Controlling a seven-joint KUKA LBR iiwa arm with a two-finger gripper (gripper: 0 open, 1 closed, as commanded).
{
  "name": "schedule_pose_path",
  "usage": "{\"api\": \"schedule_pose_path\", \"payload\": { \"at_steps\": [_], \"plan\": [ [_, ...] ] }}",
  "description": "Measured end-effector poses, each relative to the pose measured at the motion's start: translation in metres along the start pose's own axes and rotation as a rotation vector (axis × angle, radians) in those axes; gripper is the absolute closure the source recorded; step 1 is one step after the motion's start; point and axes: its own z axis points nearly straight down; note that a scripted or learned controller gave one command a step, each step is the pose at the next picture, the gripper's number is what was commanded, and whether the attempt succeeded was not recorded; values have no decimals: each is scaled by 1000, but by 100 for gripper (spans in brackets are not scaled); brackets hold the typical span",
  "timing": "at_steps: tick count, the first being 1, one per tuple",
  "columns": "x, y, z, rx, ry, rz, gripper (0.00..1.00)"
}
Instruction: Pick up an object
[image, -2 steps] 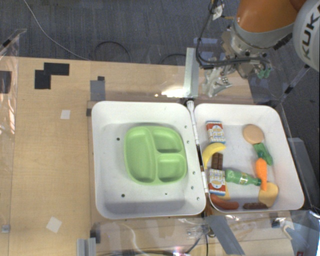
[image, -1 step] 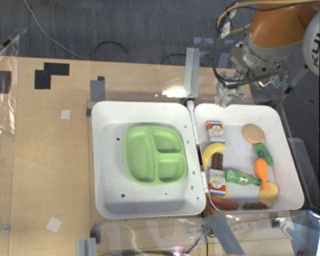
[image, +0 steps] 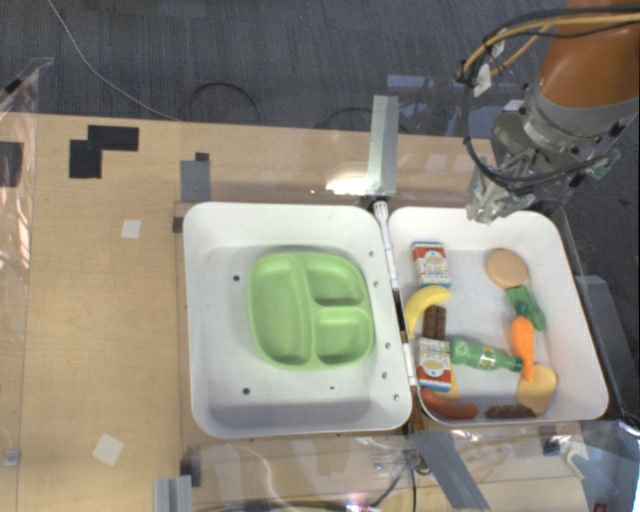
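In the camera view, the pincer hangs over the far rim of the right bin, its finger state impossible to tell. Nearest it inside that bin lies the tan round cookie, a likely target since it sits apart from the crowded toys toward the near wall.

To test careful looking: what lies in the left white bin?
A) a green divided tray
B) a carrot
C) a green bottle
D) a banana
A: the green divided tray sits in the left white bin, while the fruit, carrot and bottle lie in the right bin.
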Motion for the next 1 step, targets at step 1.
{"api": "schedule_pose_path", "payload": {
  "at_steps": [1],
  "plan": [
    [-40,49,-97,5,-8,21,100]
  ]
}}
